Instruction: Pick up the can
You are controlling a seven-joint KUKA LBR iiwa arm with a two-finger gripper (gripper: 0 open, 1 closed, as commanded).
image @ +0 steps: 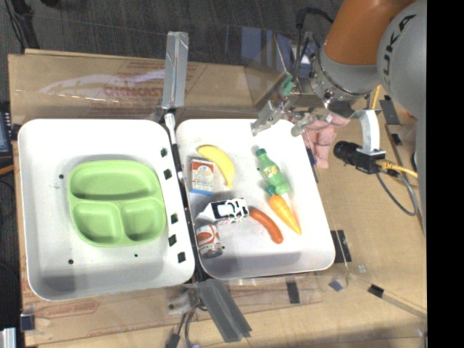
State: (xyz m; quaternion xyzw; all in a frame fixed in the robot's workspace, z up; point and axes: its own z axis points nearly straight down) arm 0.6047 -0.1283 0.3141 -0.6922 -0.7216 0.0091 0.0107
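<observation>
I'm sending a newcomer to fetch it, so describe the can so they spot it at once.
Look in the right-hand white bin, the one without the green divided tray. Go to its near-left corner, against the wall shared with the other bin, just below the small black-and-white toy car. The can is a short cylinder with a red-and-white label, lying tilted, the bin's one metal-ended thing.

The site was a robotics lab: 2 white bins [43,267] sat on cardboard-covered bench [87,78], cabling [402,187] right of them.
</observation>
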